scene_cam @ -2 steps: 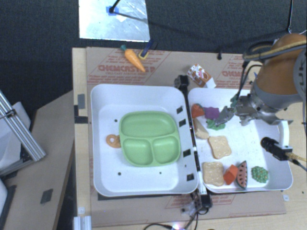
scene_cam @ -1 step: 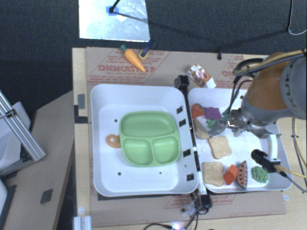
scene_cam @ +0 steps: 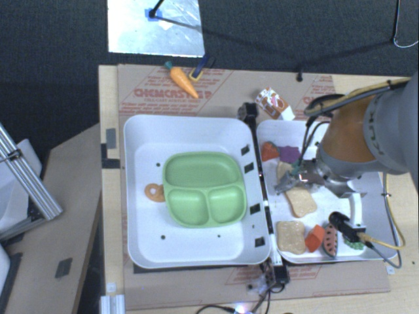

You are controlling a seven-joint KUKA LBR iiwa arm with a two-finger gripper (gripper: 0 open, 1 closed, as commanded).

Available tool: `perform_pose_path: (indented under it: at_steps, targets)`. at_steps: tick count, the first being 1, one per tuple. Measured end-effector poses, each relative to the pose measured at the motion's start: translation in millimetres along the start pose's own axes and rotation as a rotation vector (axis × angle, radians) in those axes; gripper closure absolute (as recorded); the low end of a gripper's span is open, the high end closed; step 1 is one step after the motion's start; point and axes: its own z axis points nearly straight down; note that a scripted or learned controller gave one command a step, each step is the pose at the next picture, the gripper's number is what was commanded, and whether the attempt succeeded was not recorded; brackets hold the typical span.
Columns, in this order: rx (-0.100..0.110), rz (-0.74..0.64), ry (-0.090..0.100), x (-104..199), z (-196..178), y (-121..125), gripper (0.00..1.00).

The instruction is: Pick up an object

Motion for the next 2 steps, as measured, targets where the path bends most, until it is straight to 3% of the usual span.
perform_pose_path:
  at_steps: [1, 2]
  targets:
    - [-0.005, 0.001, 0.0, 0, -1, 3, 0.0]
    - [-0.012, 0.0, -0.002, -1, -13, 5, 1.0]
